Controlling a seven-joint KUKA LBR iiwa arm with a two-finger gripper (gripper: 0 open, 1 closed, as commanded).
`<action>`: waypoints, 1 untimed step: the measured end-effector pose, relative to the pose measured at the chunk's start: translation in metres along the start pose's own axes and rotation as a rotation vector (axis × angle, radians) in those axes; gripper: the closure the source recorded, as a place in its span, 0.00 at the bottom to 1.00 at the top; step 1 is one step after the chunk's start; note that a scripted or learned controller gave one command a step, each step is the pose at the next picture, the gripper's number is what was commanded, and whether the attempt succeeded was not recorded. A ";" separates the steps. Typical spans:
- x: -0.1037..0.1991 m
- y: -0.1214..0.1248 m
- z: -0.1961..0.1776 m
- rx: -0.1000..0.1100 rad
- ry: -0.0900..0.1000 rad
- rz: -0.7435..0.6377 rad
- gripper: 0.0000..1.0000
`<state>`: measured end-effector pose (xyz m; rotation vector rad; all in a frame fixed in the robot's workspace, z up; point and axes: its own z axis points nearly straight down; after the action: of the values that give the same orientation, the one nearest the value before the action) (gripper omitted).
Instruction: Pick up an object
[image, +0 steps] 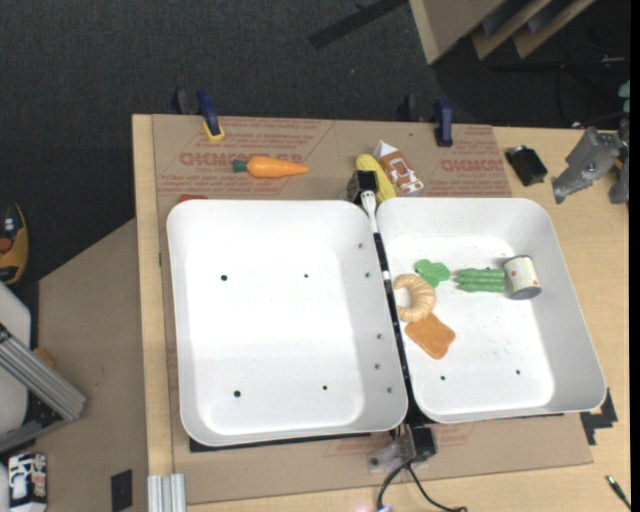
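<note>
Two shallow white bins are set side by side on a cardboard sheet (300, 140) that covers the table. The left bin (190, 300) is in the middle of the frame, with four small dark dots spread over its floor. The right bin (560, 300) is where all the stuff is, bunched toward its left half and upper middle.

A beige ring (414, 295) is parked close to the wall the bins share. An orange wedge (431, 336) is touching it from below. Just above the ring a green leafy piece (432, 271) can be seen, and to its right a longer green piece (482, 280) is laid flat. A small grey can (521, 277) lies on its side against the right end of that piece.

Outside the bins, along the top of the cardboard, a carrot (270, 168) is laid flat at upper left. A yellow thing (368, 167) and an orange-and-white packet (400, 172) are tucked above the gap between the bins. The sheet's top edge is pinned by two blue clamps (210, 115). A small black block (525, 165) sits at upper right.

The gripper (582, 175) is seen at the far upper right, off past the right bin's corner and well apart from everything in it. Whether it's open or closed can't be told at this angle, and nothing is seen held by it.
</note>
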<state>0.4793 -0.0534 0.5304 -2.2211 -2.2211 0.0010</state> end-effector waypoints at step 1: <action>0.074 0.022 0.164 0.017 0.001 -0.007 0.00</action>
<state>0.5007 0.0204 0.3660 -2.2045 -2.2196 0.0190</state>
